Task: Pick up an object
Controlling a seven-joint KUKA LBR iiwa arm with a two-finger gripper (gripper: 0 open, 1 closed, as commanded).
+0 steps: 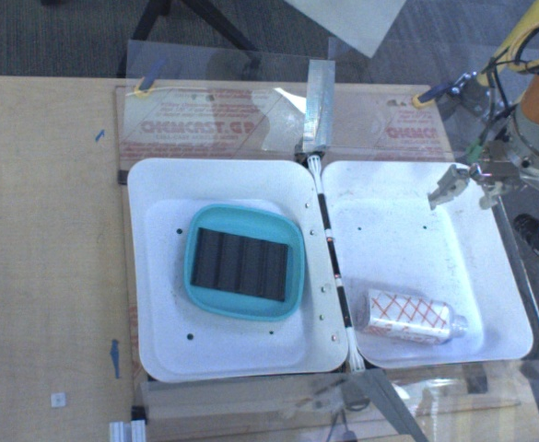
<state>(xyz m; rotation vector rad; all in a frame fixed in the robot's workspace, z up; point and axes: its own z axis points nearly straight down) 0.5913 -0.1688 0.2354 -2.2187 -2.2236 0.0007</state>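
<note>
Bench point(39, 247): pale wood, carrying two shallow white bins side by side.

Left bin point(154, 339): holds a teal tray point(244, 261), rounded corners, with a dark ribbed insert in its middle. It sits roughly central in the bin, slightly skewed.

Right bin point(398, 201): holds one white tube point(412, 316) with an orange-red criss-cross print, lying on its side near the bin's front edge, cap end pointing toward the right wall. Rest of this bin's floor is bare.

Arm point(536, 109): enters from the right, orange band visible at the frame edge, cables looped above it.

Gripper point(462, 187): hangs over the upper right part of the right bin, near the far right corner. Two pale fingers are visible, spread apart with nothing between them, so the claw is released and carries nothing.

Progress, as judged: nothing is picked. Both candidate objects rest in their bins, well apart from the gripper. The tube is the nearer one, in the same bin. Still to do: move over an object, descend, close, lift.
</note>
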